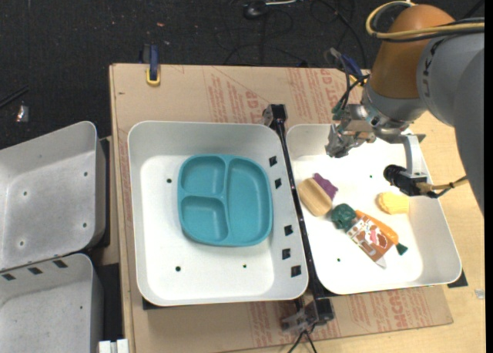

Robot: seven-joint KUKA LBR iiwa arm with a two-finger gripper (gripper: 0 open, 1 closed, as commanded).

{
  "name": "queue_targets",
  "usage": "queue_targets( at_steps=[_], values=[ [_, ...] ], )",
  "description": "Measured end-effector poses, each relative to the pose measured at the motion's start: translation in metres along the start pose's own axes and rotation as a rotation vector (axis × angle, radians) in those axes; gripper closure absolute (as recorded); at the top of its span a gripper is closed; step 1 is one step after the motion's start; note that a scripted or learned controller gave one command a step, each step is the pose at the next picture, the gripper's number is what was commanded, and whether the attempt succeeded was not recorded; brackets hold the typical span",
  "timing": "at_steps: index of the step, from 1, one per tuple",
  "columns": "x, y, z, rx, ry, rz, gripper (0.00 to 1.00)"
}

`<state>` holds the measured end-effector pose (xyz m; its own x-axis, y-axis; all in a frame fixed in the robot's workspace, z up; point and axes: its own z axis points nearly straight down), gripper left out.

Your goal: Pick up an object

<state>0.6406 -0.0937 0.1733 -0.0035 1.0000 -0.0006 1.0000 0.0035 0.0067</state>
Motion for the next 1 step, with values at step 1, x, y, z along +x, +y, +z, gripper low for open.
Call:
queue_targets(
  at_steps=[1],
  values=[
    [-0.006,0.0017,-0.0447,0.002,-0.001,0.002,1.0]
  ],
)
